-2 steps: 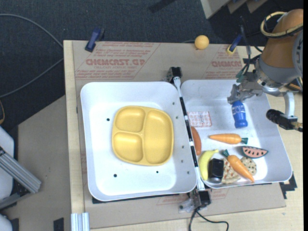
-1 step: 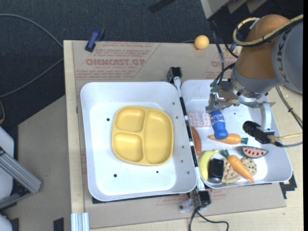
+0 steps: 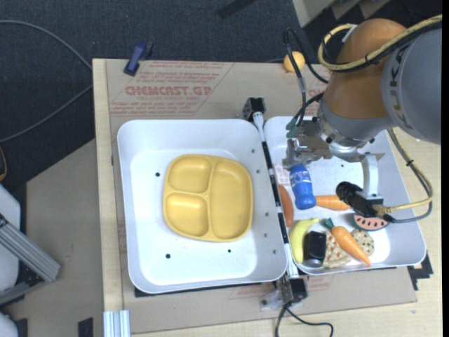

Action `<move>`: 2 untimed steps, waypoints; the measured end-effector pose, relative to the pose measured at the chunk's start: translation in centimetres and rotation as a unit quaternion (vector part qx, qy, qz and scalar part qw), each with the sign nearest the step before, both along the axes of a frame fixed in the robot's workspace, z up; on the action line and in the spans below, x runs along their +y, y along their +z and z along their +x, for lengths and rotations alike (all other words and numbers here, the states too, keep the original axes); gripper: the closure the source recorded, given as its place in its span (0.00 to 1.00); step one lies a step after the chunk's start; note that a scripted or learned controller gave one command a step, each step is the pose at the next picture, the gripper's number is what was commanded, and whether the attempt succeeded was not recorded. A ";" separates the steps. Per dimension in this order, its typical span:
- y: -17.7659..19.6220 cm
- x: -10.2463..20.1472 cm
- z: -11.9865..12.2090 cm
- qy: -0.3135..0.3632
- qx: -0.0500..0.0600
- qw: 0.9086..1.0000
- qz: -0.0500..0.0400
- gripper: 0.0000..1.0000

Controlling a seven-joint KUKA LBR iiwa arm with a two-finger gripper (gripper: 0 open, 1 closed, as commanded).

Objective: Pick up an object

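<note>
Camera view, two bins (image 3: 140,146) (white), three carrots (image 3: 349,243)

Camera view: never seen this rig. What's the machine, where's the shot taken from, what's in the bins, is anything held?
One fixed camera looks down at a slant on two shallow white bins. The grey robot arm with an orange band reaches in from the right; its end effector sits over the right white bin, right above a small blue bottle. Whether it grips anything cannot be told. The left white bin holds a yellow three-compartment plastic plate. The right bin also holds orange toy carrots, a yellow banana and a watermelon slice.
</note>
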State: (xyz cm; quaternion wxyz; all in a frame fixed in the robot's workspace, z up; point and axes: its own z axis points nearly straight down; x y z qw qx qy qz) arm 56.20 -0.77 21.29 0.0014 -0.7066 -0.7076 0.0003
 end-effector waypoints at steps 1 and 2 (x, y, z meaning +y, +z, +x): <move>0.0 -0.1 0.0 -0.001 0.000 1.000 0.000 0.00; -0.8 -9.2 1.7 -0.002 -0.002 1.000 -0.002 0.00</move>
